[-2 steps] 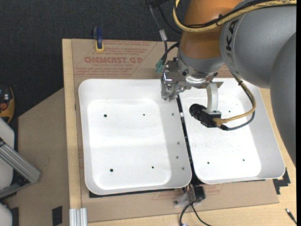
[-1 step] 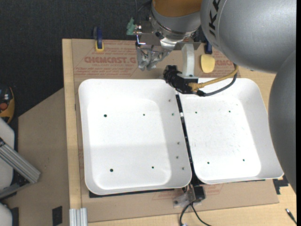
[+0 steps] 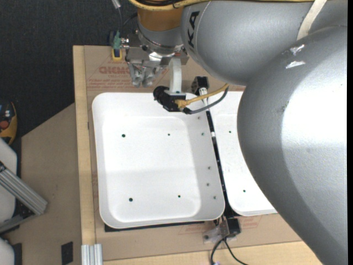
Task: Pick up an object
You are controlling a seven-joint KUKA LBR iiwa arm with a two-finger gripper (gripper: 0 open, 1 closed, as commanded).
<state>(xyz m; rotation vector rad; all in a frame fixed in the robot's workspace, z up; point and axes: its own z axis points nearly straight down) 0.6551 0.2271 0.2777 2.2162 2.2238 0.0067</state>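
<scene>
2 bins side by side: left bin, right bin under the arm.

Bright even light; soft shadow across the left bin, arm blurred.

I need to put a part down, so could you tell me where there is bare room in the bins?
The left bin has an open floor from its near rim up to the middle. Its far rim is crowded by the hand and a black cable fitting. The right bin lies largely under the arm.

bins white, dark dots | arm grey, orange band | bench tan
</scene>
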